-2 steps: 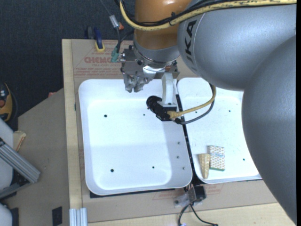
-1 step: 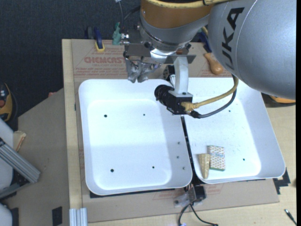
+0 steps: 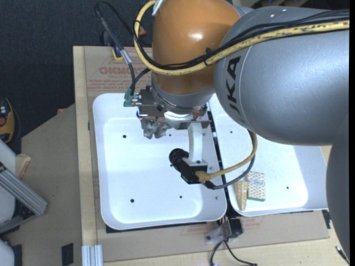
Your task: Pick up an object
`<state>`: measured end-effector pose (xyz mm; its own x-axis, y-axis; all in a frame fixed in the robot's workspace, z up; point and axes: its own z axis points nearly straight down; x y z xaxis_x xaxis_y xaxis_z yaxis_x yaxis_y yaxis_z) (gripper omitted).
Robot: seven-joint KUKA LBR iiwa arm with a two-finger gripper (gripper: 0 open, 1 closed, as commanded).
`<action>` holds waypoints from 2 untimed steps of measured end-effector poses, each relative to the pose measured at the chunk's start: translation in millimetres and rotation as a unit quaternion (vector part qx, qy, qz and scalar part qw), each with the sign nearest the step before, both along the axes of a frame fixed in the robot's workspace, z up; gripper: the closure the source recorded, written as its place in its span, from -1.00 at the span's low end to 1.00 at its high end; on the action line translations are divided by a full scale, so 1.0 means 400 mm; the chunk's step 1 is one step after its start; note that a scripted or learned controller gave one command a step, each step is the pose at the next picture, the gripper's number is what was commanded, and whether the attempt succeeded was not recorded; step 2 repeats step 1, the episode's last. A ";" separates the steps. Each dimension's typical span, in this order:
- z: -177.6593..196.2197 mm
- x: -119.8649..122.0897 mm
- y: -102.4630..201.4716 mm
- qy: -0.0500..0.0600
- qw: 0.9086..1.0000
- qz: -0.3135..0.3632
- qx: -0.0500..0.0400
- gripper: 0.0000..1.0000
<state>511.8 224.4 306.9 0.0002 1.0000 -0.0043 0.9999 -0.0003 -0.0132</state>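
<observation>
Small flat tan object with a pale checked face and a green edge (image 3: pixel 252 188): we log it lying in the right-hand shallow white bin (image 3: pixel 288 170), near its front-left corner. The grey arm with orange band (image 3: pixel 188 32) spans both bins. Over the left-hand shallow white bin (image 3: pixel 138 187) hangs the metal gripper (image 3: pixel 151 128), well apart from the object. Whether it is open or closed we cannot tell.

Robotics lab: grey industrial arm (image 3: pixel 288 76), white bins (image 3: pixel 138 182), plywood bench (image 3: pixel 83 148).
</observation>
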 end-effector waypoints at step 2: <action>0.122 -0.052 0.001 -0.009 1.000 0.002 0.004 1.00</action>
